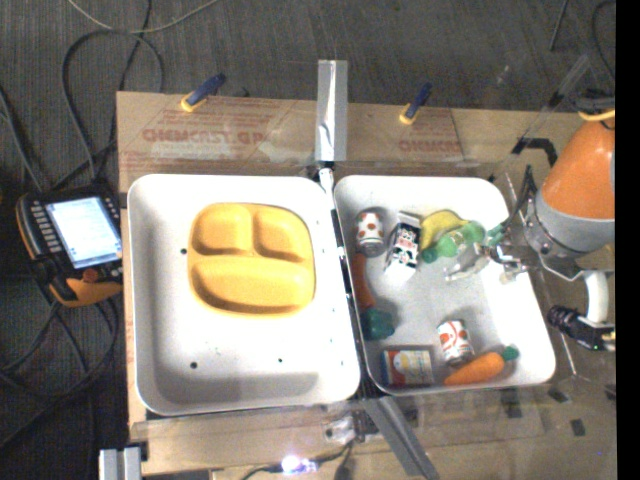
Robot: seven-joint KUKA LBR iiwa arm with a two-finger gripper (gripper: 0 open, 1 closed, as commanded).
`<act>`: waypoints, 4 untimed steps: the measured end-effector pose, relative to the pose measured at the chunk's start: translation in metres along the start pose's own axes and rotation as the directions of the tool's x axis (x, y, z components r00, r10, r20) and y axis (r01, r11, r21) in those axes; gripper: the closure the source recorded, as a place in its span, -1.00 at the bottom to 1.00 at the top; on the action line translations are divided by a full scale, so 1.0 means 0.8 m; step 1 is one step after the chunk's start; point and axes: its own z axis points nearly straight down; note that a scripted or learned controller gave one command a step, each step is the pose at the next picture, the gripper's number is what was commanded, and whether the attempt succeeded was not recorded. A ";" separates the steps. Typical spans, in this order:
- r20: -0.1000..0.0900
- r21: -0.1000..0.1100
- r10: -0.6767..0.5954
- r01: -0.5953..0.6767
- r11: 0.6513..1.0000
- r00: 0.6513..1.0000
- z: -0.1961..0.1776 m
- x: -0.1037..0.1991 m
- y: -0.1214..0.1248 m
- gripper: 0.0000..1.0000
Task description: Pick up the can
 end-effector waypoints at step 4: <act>0.003 0.000 -0.044 0.044 0.999 0.999 -0.143 0.021 -0.061 1.00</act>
